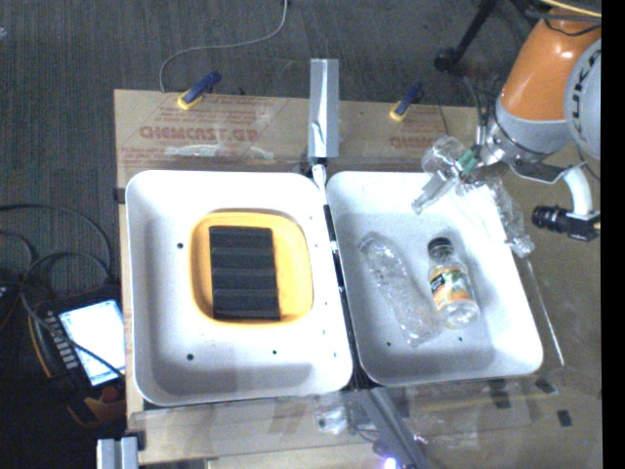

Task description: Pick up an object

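Two objects lie in the right bin. One is a clear plastic bottle, lying on its side at the bin's middle left. The other is a small bottle with a black cap and a yellow label, just to its right. In the left bin rests a yellow dish with a black ribbed block inside it. My gripper hangs over the back right corner of the right bin, above the small bottle. Its translucent fingers are spread open, with nothing between them.
A metal post stands at the back between the two bins. Blue and yellow clamps hold the board behind them. The arm's orange band is at the upper right. A device with a lit screen lies on the floor at the left.
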{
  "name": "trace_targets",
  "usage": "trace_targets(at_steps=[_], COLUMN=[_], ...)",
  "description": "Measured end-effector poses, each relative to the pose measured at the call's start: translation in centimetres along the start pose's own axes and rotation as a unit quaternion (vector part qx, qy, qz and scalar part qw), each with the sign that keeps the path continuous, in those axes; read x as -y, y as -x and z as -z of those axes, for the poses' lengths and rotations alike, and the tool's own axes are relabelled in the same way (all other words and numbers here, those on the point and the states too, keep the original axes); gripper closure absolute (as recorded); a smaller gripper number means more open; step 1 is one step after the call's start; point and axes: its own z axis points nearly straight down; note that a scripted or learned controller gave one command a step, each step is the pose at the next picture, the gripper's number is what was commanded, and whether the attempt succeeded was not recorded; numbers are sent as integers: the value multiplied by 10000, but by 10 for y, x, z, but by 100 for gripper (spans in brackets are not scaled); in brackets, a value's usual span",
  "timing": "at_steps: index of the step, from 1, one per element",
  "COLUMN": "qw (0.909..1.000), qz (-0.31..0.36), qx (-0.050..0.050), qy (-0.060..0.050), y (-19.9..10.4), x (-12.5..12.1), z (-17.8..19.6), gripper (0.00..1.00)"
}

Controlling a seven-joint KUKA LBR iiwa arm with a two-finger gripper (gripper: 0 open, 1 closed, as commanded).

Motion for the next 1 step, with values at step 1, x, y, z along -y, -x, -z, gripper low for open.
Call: trace_targets(at_steps=[1], qw=[9993], qz=[363], qx=[1], qy=[-12], y=[-25], x=[-41], z=[-41], gripper=[100])
